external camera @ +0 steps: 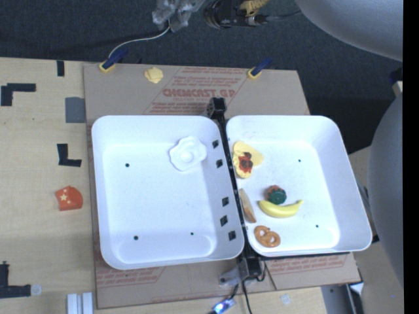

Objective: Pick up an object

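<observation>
1. Pick candidates sit in two bins. All positions below are relative to the seam (226, 175) where the bins meet.
2. Right bin (327, 175), five items, all in the half nearer the seam:
   - stick (247, 206): lies just right of the seam, roughly parallel to it, in the lower half.
   - yellow slice (246, 159) with red topping: just right of the seam, in the upper half.
   - banana (280, 208): further right of the seam than the stick, curved ends pointing up.
   - green-and-red ball (275, 193): same offset from the seam as the banana, right above it; whether they touch, can't tell.
   - pretzel (267, 236): right of the seam near its bottom end, close to the bin's front wall.
3. Left bin (124, 201): one fried egg (186, 154), left of the seam, in the upper half, lying flat.
4. Outside the bins:
   - small yellow piece (154, 75) on the cardboard (196, 90), up-left of the seam's top end.
   - red piece (69, 198) on the bench (39, 142), far left of the seam, past the left bin.
5. Arm (357, 8): grey bulk at top right, well up-right of the seam, apart from both bins. More grey along the right side (396, 175), far right of the seam.
6. Gripper opening: can't tell. Nothing is seen held, and all items lie loose.
</observation>
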`<state>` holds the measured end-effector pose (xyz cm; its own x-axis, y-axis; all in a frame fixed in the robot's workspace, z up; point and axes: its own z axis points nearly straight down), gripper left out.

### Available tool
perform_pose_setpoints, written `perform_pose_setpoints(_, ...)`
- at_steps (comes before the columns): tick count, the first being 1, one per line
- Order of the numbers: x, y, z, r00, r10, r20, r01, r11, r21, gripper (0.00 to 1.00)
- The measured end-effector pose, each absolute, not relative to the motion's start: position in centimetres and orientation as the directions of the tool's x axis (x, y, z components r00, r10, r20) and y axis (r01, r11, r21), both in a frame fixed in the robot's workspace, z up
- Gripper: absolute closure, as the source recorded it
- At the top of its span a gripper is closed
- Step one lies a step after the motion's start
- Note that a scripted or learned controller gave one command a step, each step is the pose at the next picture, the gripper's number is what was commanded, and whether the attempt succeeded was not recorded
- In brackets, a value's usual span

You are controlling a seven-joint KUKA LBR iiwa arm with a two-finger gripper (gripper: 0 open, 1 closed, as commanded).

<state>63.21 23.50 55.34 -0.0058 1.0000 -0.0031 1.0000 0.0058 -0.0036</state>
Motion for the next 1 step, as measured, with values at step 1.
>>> perform_pose_setpoints(1, 63.21, 23.50, 55.33, -0.006, 1.000, -0.003, 1.000, 0.006, -0.004, 0.00)
